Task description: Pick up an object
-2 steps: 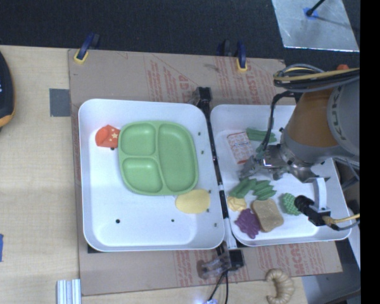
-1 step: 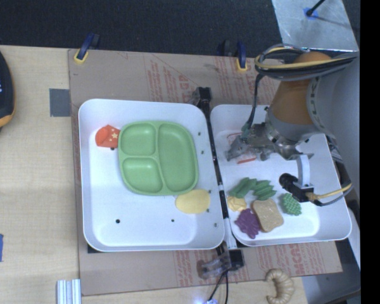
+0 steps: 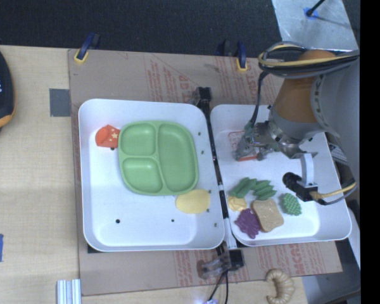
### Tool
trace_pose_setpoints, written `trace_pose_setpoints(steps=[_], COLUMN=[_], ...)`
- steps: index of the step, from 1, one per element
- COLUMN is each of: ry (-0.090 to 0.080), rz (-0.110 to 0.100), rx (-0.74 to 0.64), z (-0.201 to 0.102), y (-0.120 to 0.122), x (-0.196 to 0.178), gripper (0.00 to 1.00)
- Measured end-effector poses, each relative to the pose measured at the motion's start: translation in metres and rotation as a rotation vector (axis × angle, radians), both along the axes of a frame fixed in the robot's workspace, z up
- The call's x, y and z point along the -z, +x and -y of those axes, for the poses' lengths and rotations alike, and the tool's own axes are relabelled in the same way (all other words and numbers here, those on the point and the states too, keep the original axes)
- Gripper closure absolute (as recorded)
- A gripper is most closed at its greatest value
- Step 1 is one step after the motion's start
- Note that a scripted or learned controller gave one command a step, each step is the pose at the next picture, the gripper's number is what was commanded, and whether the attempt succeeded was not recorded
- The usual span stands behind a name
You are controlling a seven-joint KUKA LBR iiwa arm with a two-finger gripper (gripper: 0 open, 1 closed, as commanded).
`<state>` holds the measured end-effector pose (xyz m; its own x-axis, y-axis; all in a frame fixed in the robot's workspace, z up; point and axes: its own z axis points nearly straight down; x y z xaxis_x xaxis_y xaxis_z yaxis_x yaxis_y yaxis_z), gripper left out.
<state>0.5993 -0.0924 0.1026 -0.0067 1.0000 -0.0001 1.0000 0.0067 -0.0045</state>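
The bench (image 3: 31, 189) carries a brown cardboard sheet (image 3: 145, 75) on which two shallow white bins sit side by side. The left bin (image 3: 101, 223) holds a green sectioned plate (image 3: 158, 157) near its middle, a pale yellow piece (image 3: 193, 201) touching the plate's lower right corner, and a small red piece with a yellow star (image 3: 107, 136) just beside the plate's upper left edge. The grey arm (image 3: 316, 100), with its orange band, reaches over the right bin (image 3: 332, 227). Its gripper (image 3: 248, 149) hangs low over the bin's upper left part, above a thin red item that is too hidden to name; whether the fingers are spread or closed cannot be told. Near the bin's front lie green pea pods (image 3: 253, 186), a tan bread slice (image 3: 268, 215), a purple grape bunch (image 3: 247, 222), a small green textured piece (image 3: 291, 204) and a small yellow piece (image 3: 236, 202), clustered and partly touching, apart from the gripper
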Motion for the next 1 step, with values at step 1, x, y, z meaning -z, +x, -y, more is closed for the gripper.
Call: trace_pose_setpoints(steps=[1], ry=[0.003], rz=[0.009], rx=[-0.002], z=[-0.0533], y=[-0.0232], x=[-0.095], gripper=[1.0])
